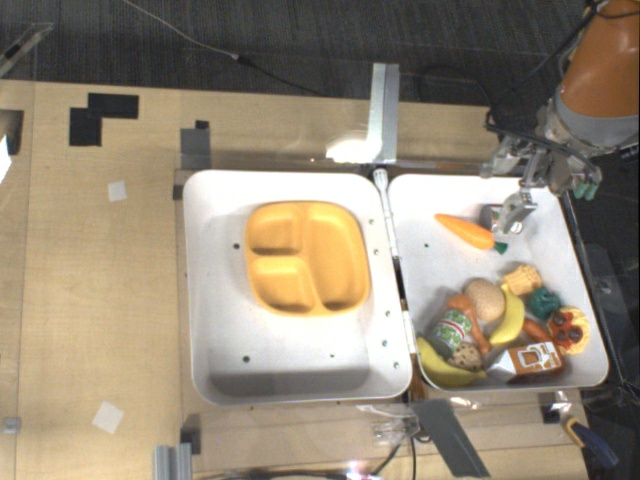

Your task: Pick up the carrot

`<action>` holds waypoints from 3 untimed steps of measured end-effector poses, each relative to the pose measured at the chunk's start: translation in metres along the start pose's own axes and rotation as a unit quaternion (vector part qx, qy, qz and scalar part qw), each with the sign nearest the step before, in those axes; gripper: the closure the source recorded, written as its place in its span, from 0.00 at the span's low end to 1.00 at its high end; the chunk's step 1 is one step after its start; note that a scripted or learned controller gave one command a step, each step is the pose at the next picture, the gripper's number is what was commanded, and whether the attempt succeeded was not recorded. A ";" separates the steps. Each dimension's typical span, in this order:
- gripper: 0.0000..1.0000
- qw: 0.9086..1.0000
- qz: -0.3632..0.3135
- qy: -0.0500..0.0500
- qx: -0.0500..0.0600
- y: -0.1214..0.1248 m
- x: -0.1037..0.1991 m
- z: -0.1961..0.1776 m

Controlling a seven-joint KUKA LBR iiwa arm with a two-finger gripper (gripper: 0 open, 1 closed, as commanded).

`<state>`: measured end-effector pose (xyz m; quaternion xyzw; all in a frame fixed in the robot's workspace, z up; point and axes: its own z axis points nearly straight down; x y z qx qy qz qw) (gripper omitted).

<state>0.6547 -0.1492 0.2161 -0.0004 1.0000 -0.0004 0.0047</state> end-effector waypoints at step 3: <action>1.00 0.960 0.281 -0.002 -0.001 0.075 0.017 0.027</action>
